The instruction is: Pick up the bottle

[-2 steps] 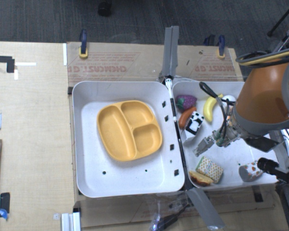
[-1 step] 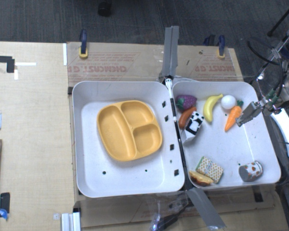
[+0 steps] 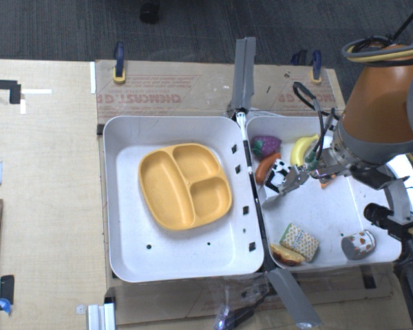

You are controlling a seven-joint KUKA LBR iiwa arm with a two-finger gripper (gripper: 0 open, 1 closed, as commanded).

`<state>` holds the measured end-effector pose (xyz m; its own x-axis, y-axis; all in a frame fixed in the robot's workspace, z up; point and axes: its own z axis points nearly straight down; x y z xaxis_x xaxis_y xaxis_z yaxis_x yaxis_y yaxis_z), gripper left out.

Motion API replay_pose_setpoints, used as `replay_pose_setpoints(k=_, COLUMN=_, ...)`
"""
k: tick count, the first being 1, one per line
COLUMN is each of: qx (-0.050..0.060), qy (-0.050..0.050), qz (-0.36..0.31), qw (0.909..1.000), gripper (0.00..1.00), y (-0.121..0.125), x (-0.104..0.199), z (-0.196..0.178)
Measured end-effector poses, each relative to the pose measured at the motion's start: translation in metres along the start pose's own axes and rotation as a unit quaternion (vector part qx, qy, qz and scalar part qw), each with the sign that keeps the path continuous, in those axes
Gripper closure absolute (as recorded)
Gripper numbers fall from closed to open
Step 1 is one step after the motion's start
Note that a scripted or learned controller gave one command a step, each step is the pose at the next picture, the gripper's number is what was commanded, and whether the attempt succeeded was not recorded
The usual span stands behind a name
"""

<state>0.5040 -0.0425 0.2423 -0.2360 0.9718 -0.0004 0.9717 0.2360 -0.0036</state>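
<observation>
Near edge: two items lie in the right bin (image 3: 330, 205) by its lower rim; a patterned pouch (image 3: 300, 239) over a slice-shaped toy (image 3: 287, 255); a small mug (image 3: 358, 245) stands near them
Left bin: left bin (image 3: 124, 184) bears a yellow divided plate (image 3: 185, 184)
Gripper: gripper (image 3: 289, 181) hangs low over the right bin's upper-left part; whether it is wide, narrow or holding anything cannot be told
Far corner cluster: purple toy (image 3: 266, 144), orange-red toy (image 3: 266, 164), yellow banana (image 3: 302, 148) and a black-and-white object (image 3: 279, 173) crowd together just beside the gripper
Bottle: no item reads clearly as a bottle; the orange-red toy is the likeliest candidate, as a judgement only
Technique: approach from above; align across the narrow width; avoid nudging neighbours
Arm pose: arm (image 3: 378, 108) reaches in from the right; orange band above the wrist; wrist angled down toward the bin divider
</observation>
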Motion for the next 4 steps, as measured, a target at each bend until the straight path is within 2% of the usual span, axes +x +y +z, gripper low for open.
replay_pose_setpoints(k=1, qx=-0.001, qy=-0.001, qz=0.012, qw=0.9999, gripper=0.00, y=0.007, x=0.056, z=-0.098)
replay_pose_setpoints(k=2, qx=0.000, qy=0.000, qz=-0.039, qw=0.9992, gripper=0.00, y=-0.032, x=-0.018, z=0.030)
replay_pose_setpoints(k=3, qx=0.000, qy=0.001, qz=-0.063, qw=0.9980, gripper=0.00, y=-0.039, x=-0.049, z=0.092)
replay_pose_setpoints(k=4, qx=-0.004, qy=-0.001, qz=-0.222, qw=0.9749, gripper=0.00, y=-0.037, x=-0.051, z=0.148)
